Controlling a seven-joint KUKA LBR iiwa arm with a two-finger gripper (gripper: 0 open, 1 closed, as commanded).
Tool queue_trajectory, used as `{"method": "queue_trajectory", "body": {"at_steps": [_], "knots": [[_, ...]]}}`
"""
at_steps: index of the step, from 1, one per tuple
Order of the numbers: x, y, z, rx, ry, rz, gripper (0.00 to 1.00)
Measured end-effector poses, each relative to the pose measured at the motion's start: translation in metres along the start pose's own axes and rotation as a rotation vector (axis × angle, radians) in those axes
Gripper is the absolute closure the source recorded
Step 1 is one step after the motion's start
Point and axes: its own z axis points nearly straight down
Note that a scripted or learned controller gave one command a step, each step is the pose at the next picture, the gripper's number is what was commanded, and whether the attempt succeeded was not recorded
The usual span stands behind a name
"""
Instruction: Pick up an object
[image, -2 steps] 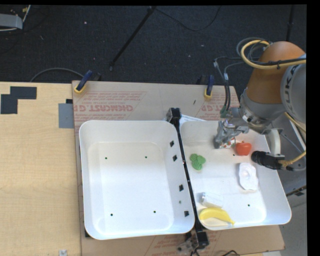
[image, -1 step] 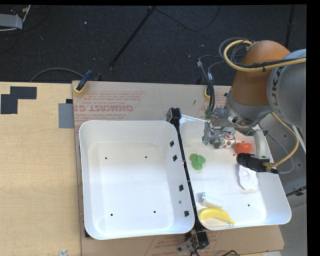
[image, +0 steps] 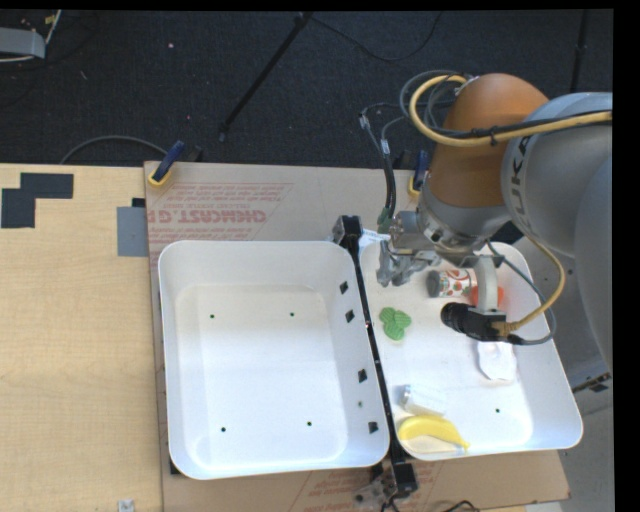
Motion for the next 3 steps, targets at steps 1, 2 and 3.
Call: {"method": "queue_trajectory", "body": {"at_steps": [1,2,3], "knots": [[0.052,-0.011,0.009,0.001,0.000,0.000,1.00],[0.099,-0.019,0.001,0.000,0.000,0.000,1.00],[0.097,-0.018,0.001,0.000,-0.001,0.003,0.00]]}}
